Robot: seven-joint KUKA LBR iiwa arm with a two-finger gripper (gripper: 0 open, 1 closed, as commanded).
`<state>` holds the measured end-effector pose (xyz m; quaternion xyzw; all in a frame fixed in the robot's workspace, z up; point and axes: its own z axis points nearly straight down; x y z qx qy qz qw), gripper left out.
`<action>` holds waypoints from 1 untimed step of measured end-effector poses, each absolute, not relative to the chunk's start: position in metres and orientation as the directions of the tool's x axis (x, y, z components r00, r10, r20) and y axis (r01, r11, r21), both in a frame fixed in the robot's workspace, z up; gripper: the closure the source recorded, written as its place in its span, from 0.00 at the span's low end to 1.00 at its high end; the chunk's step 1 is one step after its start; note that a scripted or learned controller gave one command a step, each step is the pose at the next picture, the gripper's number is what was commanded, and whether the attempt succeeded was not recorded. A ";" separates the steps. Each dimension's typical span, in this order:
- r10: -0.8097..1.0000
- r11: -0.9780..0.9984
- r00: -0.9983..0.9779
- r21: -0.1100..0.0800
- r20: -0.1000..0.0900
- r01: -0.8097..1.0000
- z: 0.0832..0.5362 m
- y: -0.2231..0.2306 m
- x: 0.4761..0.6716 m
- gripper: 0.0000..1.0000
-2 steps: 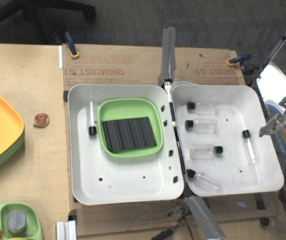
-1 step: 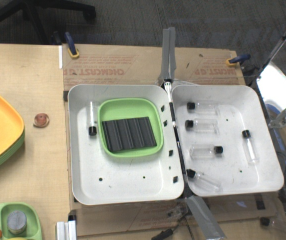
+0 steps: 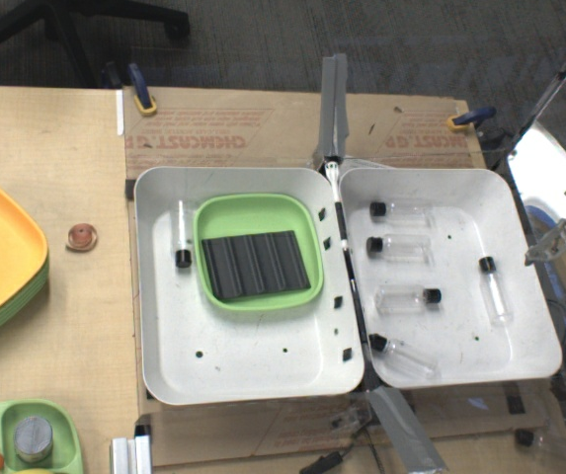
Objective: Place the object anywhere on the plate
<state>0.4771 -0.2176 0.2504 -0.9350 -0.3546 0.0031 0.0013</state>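
Camera view:
- A green plate (image 3: 258, 213) is seen in the left white bin (image 3: 243, 363): square, with rounded corners and a raised rim.
- A dark grey ribbed slab (image 3: 260, 265) is laid flat on the plate, covering its near half. Its long axis runs left-right and its ribs run away from the camera.
- A clear vial (image 3: 182, 233) with a black cap is found just left of the plate, on the bin floor and apart from the rim. It is lying down, with its long axis running near-far, parallel to the plate's left edge. The cap points toward the camera. It is not on the plate.
- Five more capped vials (image 3: 401, 248) are scattered in the right white bin (image 3: 520, 358), well right of the plate, lying flat at mixed angles.
- Left of the plate, on the surface (image 3: 85, 166), a small brown disc (image 3: 82, 236) is seen, with stacked orange dishes (image 3: 1, 255) farther left.
- A green divided tray (image 3: 11, 437) is seen near-left of the plate.
- Claw state: cannot be told.
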 end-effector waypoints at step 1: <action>0.663 -0.749 0.749 -0.005 -0.005 0.663 0.250 -0.218 0.477 0.00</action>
